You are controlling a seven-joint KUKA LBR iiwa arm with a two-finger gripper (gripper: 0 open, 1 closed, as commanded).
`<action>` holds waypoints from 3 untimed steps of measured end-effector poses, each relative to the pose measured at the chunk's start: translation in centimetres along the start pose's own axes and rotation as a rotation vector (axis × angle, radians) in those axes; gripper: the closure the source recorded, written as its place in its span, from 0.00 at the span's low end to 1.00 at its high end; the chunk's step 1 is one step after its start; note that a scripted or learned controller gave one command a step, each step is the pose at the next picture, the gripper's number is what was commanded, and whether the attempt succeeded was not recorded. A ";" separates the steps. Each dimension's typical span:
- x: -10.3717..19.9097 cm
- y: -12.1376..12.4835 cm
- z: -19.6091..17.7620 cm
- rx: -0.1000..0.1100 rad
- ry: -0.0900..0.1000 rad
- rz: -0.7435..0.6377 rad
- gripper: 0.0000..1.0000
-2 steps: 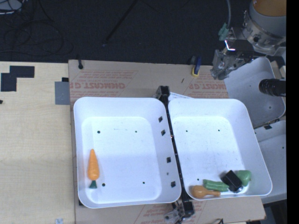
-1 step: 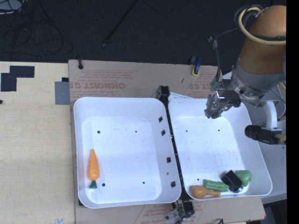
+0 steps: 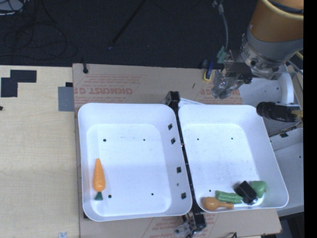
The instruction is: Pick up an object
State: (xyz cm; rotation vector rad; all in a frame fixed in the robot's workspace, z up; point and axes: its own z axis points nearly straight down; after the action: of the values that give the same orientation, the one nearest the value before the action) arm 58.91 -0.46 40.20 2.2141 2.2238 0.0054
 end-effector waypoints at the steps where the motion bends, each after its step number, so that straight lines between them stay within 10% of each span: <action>1: -6.8 -7.6 1.2 0.011 0.000 0.010 1.00; 3: -16.8 -11.5 12.2 0.011 0.001 0.007 1.00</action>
State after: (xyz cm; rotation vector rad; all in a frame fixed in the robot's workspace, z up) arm 47.52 -17.29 27.90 2.2276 2.2225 -0.0052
